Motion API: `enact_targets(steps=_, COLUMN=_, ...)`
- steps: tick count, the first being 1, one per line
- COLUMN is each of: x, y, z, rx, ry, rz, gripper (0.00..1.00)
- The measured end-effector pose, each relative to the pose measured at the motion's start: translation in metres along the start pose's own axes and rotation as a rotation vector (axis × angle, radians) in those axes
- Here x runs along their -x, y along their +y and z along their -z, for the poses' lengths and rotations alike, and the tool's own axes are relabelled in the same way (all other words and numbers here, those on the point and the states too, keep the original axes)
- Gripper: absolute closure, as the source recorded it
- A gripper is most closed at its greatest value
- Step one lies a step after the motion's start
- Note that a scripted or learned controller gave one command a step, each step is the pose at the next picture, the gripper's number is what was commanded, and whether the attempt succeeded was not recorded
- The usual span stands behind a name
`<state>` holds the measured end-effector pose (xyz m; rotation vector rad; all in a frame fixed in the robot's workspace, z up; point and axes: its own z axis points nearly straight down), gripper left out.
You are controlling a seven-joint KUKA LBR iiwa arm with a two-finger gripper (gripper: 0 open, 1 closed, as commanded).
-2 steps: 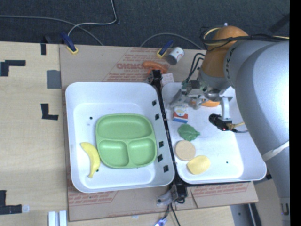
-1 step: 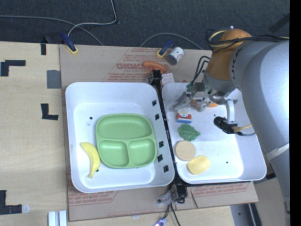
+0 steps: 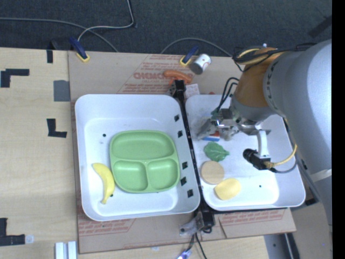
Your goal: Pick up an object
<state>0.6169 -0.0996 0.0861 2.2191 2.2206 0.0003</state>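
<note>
Arm, grey with an orange band, reaches in from the right and bends down over the right bin, its claw low near that bin's upper left; whether it is spread or pressed together cannot be told. Just below it lies one green leafy piece, then one tan disc and one yellow lump. The left bin holds one green divided plate and one banana on the worktop.
</note>
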Motion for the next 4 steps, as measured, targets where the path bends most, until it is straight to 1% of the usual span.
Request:
enact_targets(steps=1, x=0.002, y=0.043, z=-0.001, rx=0.001, ry=0.001, rz=0.001, gripper=0.0)
enact_targets(steps=2, x=-0.001, y=0.027, z=0.0, rx=0.0, ry=-0.001, rz=0.0, gripper=0.0)
enact_targets(steps=3, x=-0.001, y=0.027, z=0.009, rx=-0.001, ry=-0.001, rz=0.001, gripper=1.0)
enact_targets(steps=4, x=-0.057, y=0.006, z=0.099, rx=-0.001, ry=0.002, rz=0.002, gripper=1.0)
